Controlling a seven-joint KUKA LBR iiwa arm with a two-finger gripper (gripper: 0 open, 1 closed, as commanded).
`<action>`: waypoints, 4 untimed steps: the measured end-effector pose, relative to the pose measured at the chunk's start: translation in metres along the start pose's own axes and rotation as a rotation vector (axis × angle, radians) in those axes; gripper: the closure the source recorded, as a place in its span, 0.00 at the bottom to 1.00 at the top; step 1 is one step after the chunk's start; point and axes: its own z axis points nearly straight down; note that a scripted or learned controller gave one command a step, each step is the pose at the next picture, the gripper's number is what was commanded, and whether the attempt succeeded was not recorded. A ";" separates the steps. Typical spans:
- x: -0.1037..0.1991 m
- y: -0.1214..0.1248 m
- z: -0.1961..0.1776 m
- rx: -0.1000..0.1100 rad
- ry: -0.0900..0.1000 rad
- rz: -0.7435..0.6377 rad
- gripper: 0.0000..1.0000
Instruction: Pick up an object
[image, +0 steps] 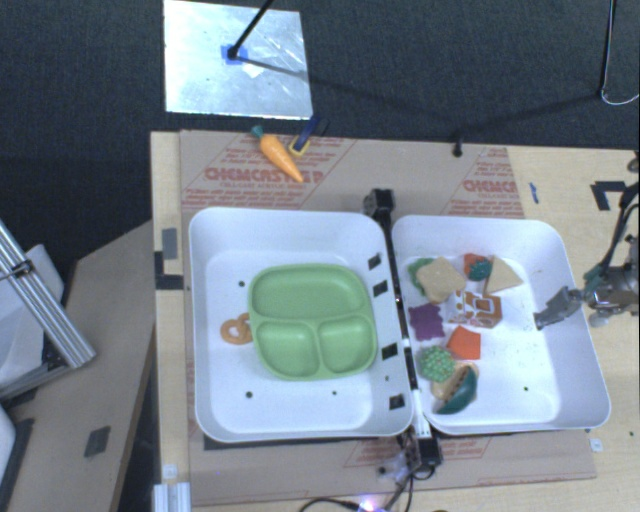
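Green tray (305, 300); white bins (215, 300); orange pretzel (237, 329); purple sq. (426, 321); orange carrot (280, 157).

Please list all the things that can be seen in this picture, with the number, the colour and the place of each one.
bins: 2, white, side by side on the bench
divided tray: 1, light green, in the left bin
pretzel: 1, orange-brown, in the left bin, left of the tray
small toy pieces: about ten, mixed colours, clustered in the left half of the right bin
carrot: 1, orange, on the bench behind the left bin
metal sheet: 1, silver, beyond the bench
gripper: 1, grey, over the right part of the right bin, apart from the toy pieces
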 end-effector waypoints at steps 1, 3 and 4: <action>0.000 0.002 -0.005 -0.010 -0.002 -0.003 0.00; 0.010 0.008 0.116 -0.006 0.000 -0.001 0.00; 0.008 0.011 0.160 -0.014 -0.003 0.001 0.00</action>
